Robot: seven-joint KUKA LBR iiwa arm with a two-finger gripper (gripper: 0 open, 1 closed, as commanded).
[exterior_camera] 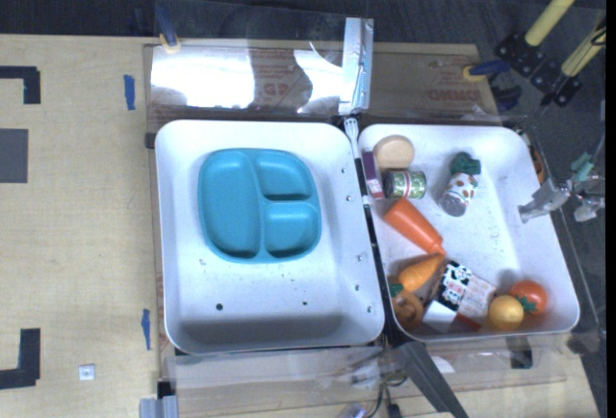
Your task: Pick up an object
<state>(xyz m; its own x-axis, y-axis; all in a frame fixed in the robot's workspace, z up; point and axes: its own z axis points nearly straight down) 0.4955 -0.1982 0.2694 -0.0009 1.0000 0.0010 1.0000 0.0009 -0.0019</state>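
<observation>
While the gripper [558, 201] hangs at the right bin's [500, 231] outer rim, we cannot tell how it is set. Nothing is picked yet. All the candidates crowd that bin, likely tipped in loose: one carrot [414, 224], one small can [405, 183], one round bun-like piece [394, 152], one lemon [506, 311], one tomato [530, 296], one cow-patterned carton [462, 291]. The left bin [260, 305] carries a single blue divided tray [258, 204].

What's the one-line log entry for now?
gripper: at right bin's right rim | holding: nothing seen | toys: in right bin | tray: left bin
</observation>
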